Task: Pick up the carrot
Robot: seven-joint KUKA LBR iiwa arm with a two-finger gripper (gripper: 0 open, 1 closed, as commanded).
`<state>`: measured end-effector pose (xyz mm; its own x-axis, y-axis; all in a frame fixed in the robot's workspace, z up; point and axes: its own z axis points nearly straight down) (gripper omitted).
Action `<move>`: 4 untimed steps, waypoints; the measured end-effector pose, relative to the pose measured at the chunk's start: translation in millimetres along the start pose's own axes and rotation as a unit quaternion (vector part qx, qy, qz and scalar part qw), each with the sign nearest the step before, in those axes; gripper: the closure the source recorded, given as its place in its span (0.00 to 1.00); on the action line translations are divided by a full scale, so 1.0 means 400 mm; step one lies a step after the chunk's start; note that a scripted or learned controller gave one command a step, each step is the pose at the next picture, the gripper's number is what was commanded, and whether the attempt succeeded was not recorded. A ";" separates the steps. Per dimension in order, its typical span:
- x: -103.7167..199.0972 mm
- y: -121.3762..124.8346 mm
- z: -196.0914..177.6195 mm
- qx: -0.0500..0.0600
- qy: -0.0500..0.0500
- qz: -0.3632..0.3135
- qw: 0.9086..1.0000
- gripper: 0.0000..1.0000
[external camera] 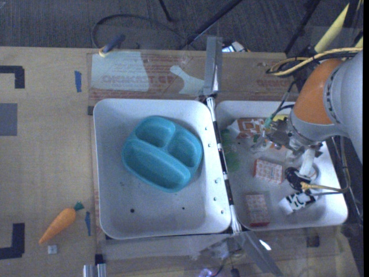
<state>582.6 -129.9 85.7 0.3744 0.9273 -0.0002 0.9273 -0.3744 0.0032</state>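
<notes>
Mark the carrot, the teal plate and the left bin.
carrot [57,225]: camera view, middle of its orange body.
teal plate [151,159]: camera view, bare floor of its largest compartment.
left bin [167,209]: camera view, bare white floor.

The carrot [57,225] lies on the bench [46,154], just outside the left bin [151,209].

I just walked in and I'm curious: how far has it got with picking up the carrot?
Nothing looks done yet. The carrot lies on the bench, outside both bins, beyond the left bin. In hand: the hand hangs over the right bin, far from the carrot. Left: cross over, grip the carrot, lift it.
</notes>
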 end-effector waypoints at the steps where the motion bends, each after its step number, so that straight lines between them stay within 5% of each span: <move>1: 0.003 0.003 -0.030 -0.002 0.000 -0.002 1.000 1.00; 2: 0.003 0.003 -0.029 -0.002 0.000 -0.002 1.000 0.00; 3: 0.003 0.004 -0.054 -0.002 0.000 -0.002 1.000 1.00; 4: 0.186 0.154 -0.250 0.001 0.000 0.008 1.000 1.00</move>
<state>667.4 -83.8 185.8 0.3900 0.9208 -0.0005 0.9208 -0.3900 0.0010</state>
